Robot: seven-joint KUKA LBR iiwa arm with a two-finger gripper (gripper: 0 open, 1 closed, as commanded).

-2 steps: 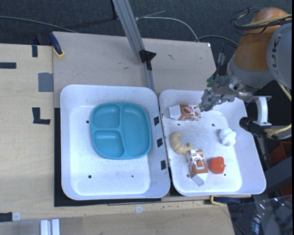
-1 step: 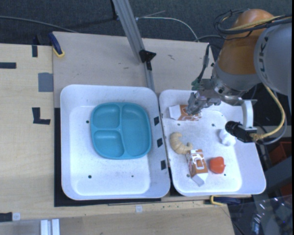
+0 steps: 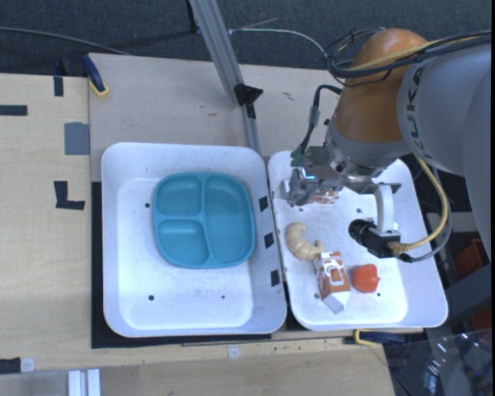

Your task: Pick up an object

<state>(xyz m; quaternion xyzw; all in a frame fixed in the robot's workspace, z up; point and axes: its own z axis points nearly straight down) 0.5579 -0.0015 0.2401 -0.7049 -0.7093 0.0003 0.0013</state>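
Observation:
My gripper [image 3: 299, 190] hangs low over the far left part of the right bin [image 3: 421, 304], under the grey arm with its orange band. A small brown-orange thing [image 3: 324, 195] lies right beside it, partly hidden by the wrist. A pale croissant-shaped piece [image 3: 300, 241] lies just in front of the gripper. Nearer the bin's front stand an orange and white carton [image 3: 332, 276] and a red tomato-like ball [image 3: 365, 278].
The left bin [image 3: 128, 304] holds a teal divided plate [image 3: 205, 219]. A slanted metal post [image 3: 223, 48] rises behind the two bins. A black part on a yellow cable [image 3: 373, 236] hangs from the arm above the right bin.

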